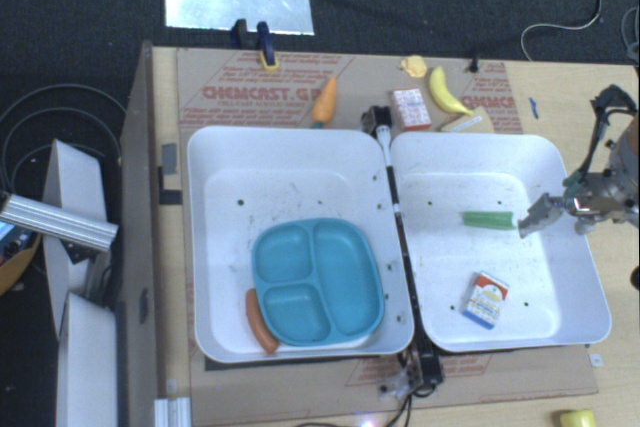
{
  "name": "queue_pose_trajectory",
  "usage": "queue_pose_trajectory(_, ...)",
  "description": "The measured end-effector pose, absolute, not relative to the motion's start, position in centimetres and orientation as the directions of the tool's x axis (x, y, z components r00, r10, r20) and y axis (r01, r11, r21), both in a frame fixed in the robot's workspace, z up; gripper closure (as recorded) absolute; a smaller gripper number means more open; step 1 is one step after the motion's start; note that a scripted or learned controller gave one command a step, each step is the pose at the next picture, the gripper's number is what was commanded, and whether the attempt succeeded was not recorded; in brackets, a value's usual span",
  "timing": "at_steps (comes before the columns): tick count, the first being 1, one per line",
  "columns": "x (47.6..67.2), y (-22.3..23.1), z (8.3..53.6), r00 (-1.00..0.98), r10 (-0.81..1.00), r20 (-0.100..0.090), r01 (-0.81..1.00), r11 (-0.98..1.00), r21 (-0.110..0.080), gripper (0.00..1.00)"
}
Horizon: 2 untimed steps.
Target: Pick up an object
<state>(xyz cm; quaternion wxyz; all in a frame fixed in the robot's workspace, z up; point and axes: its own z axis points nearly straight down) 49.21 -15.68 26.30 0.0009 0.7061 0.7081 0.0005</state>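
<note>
**Gripper beside the green piece in the right bin**

From my overhead camera I see the gripper (530, 218) reaching in from the right, low over the right bin (560, 325), near its right wall. Its tip points left, and the green stick-shaped piece (487, 219) lies just beside that tip, flat on the bin floor and lengthwise toward it. Whether the tip touches the piece I cannot tell. I also cannot tell whether the gripper is released or clenched; the end of it is a small grey blur from here, and nothing visibly sits inside it.

Nearer the front of the same bin lies a small box (486, 299) in white, blue and orange, apart from the gripper and tilted on the floor.

The left bin (215, 215) holds a blue divided plate (317, 281), with an orange sausage-like piece (260, 320) touching its front-left edge.

Behind the bins, on the cardboard, I make out a carrot (323, 101), a banana (445, 93), and a small printed box (411, 108).

The arm is cut off at the right edge, so I see little beyond the wrist. The print on either box is too small for me to read.
</note>
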Motion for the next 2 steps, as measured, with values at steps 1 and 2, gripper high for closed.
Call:
queue_pose_trajectory(1,48.6,-11.7,16.6,-0.007,1.0,0.004,1.0,0.007,-0.007,0.0)
queue_pose_trajectory(2,48.6,-12.1,11.0,-0.001,1.0,0.001,1.0,0.001,-0.004,0.0)
